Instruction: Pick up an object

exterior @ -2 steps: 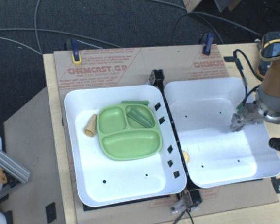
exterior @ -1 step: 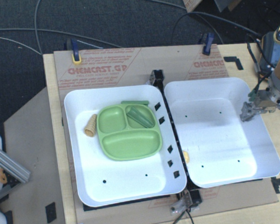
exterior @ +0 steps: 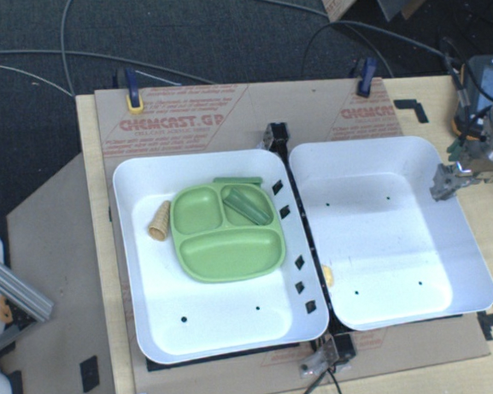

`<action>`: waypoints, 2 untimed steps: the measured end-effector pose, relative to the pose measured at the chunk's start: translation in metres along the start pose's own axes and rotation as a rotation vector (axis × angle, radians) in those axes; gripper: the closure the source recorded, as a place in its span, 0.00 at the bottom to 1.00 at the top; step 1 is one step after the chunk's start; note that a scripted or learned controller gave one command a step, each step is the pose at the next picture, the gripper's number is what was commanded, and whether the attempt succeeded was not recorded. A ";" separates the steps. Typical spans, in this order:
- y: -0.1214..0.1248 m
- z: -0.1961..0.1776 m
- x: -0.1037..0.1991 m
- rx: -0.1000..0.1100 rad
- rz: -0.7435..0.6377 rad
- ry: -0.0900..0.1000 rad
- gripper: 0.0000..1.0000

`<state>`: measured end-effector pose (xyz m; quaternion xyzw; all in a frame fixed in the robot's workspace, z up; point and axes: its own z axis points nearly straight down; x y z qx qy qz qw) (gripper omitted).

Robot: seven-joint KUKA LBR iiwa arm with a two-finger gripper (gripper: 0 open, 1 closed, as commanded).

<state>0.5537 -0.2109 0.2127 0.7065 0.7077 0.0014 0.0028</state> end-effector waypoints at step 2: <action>-0.002 -0.065 0.047 0.007 -0.003 0.004 1.00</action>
